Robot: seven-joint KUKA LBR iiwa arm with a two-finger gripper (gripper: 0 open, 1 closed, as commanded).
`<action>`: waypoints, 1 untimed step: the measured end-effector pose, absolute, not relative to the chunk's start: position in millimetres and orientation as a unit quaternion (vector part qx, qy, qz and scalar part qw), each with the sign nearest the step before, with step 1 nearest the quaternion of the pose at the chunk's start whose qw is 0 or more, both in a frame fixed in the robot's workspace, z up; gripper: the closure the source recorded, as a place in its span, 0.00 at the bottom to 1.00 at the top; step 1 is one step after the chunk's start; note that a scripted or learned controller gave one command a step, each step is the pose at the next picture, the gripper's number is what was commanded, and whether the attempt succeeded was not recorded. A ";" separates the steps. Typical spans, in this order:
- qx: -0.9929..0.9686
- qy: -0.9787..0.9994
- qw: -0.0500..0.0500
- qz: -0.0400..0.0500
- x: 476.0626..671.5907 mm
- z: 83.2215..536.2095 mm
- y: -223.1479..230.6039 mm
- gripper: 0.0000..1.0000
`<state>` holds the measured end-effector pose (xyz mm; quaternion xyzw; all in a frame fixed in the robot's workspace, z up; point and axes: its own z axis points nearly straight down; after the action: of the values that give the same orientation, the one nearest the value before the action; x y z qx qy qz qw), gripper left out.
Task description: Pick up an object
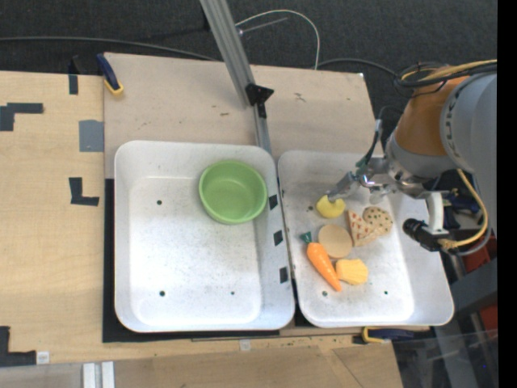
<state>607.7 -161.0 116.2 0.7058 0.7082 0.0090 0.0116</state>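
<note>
A wooden bench [48, 217] seen from above holds two shallow white bins side by side. The left bin [145, 297] is the larger shape and carries a green bowl [233, 191], upright, near its upper right corner. The right bin [420, 297] holds a cluster of small toy foods toward its upper left.

A grey robot arm [460, 128] with an orange band enters from the right edge and bends down over the right bin. Its gripper [349, 186] hangs low over the bin's upper part, just above and to the right of a small yellow piece [329, 207]. Whether it is apart or together, I cannot tell.

Below the yellow piece sit a round tan disc [334, 239] and, just right of it, a heart-shaped speckled biscuit [370, 225]. An orange carrot [323, 265] lies slanted under the disc, touching a yellow wedge [352, 272].
</note>
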 end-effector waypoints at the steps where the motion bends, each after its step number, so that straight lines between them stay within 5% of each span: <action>1: 0.706 0.708 0.011 0.009 607.8 124.9 -160.4 1.00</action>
<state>607.8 -160.4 124.9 0.7061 0.7080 0.0094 0.0111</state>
